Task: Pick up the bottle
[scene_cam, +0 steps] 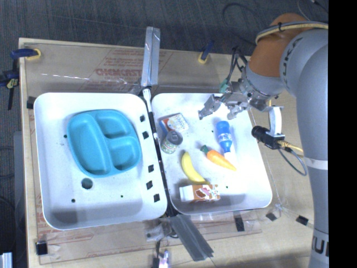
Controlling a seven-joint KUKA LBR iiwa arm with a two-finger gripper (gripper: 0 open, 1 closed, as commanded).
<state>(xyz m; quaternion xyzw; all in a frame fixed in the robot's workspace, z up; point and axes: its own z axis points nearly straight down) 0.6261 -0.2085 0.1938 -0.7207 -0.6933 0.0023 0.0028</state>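
A small clear bottle (224,137) with a blue label and blue cap lies on its side in the right bin (254,177), its length running toward the far rim. My gripper (222,108) hangs just above the bottle's far end, near the bin's back edge. Its two fingers are spread apart with nothing between them; one fingertip (204,111) is to the left, the other closer to the bottle's top. The gripper is open and apart from the bottle.
In the right bin lie a carrot (219,158) beside the bottle, a banana (191,168), a small carton (199,192) near the front, a can (171,141) and a packet (174,121). A blue divided tray (106,141) sits in the left bin (56,205).
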